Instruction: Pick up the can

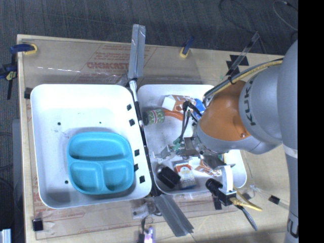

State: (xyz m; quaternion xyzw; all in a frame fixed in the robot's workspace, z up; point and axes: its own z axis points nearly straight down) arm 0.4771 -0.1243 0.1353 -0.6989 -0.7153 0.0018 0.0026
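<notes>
Here the grey KUKA arm with its orange wrist band [225, 118] reaches in from the right of the frame and hangs over the right-hand shallow white bin [152, 97]. The two-finger claw [190, 148] sits below the orange band, near the middle of that bin, pointing down into the clutter; its own bulk and the wrist hide its tips, so how far it is parted, and whether it grips or touches anything, cannot be told.

The small cylindrical can with a green label and metal end [154, 117] lies on its side at the upper left of the right bin, just beside the divider between the bins and apart from the claw. Just right of it lies an orange-and-white carton [174, 104]. Toward the bin's lower edge lie a black rounded object [168, 176] and a small red-and-white packet [186, 172], close together.

The left-hand shallow white bin [55, 105] holds a light blue plastic tray with three compartments [100, 162], set toward its lower part
</notes>
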